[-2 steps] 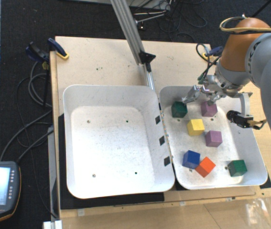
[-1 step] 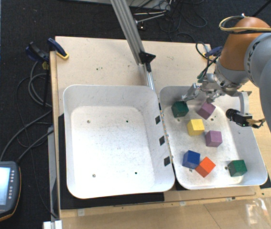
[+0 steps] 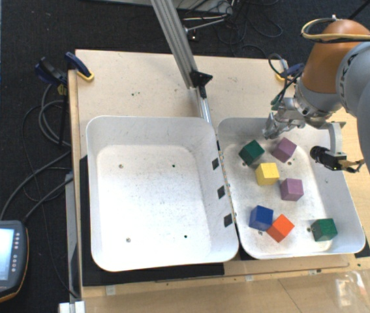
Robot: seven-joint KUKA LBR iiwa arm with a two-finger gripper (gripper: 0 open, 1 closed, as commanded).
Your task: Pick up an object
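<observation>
While the left bin holds no blocks, the right bin carries seven; nearest the camera sit a blue cube touching an orange cube, with a green cube to their right; beyond them lie a purple cube and a yellow cube; farther still, a dark green cube and a second purple block; the tool hangs just above those two at the bin's far edge over the table; whether it is clenched or released cannot be told.
</observation>
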